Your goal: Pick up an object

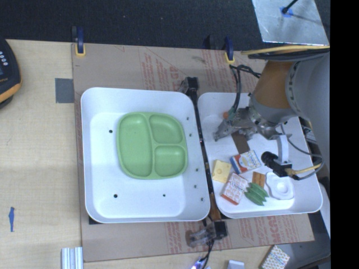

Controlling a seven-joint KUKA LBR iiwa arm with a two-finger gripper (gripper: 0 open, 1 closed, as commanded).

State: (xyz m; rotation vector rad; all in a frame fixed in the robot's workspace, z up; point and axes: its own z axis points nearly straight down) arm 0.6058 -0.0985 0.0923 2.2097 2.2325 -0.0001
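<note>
Gripper (223,132) sat low in right bin (314,206); finger state couldn't be told. Small objects (247,181) lay clustered near that bin's front, arm (280,88) hiding its back. Green plate (151,144) in left bin (95,200).

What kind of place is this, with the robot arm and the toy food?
Probably a robot lab or test bench, not a kitchen. A grey robot arm with a claw reaches over two white bins clamped onto cardboard, one holding a green divided plate, the other small toy foods.
</note>
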